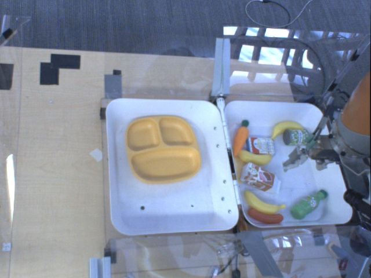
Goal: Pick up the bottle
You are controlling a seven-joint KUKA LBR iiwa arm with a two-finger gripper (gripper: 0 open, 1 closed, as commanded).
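Your gripper (pixel 306 157) sits over the right bin (pixel 272 110), in its right half. The two fingers (pixel 291 161) stand spread apart, with bare bin floor showing between them; you can see nothing clamped there.

Item: arm (pixel 352 123). Grey, with the orange band above the wrist, entering from the right edge and reaching over the right bin's rim.

Item: green can-like object (pixel 297 136). Just above and left of the gripper, lying against the yellow banana (pixel 285 128) that curves along the upper part of the bin.

Item: bottle (pixel 307 204). Green, with a white label, lying tilted on its side in the lower right corner of the right bin, below the gripper and apart from it.

Item: second banana (pixel 262 202). Lower middle of the right bin, with a red sausage-shaped piece (pixel 265 217) touching it just beneath, left of the bottle.

Item: small carton (pixel 257 177). Red and white, middle of the bin's left half. Above it, a third yellow piece (pixel 254 157) and a red-and-white packet (pixel 263 146).

Item: carrot (pixel 240 139). Orange with a green top, standing along the right bin's left wall.

Item: left bin (pixel 116 172). Holds a yellow divided plate (pixel 163 148) with three compartments, set in its upper middle.

Both bins rest side by side on your pale wooden bench (pixel 52 155).
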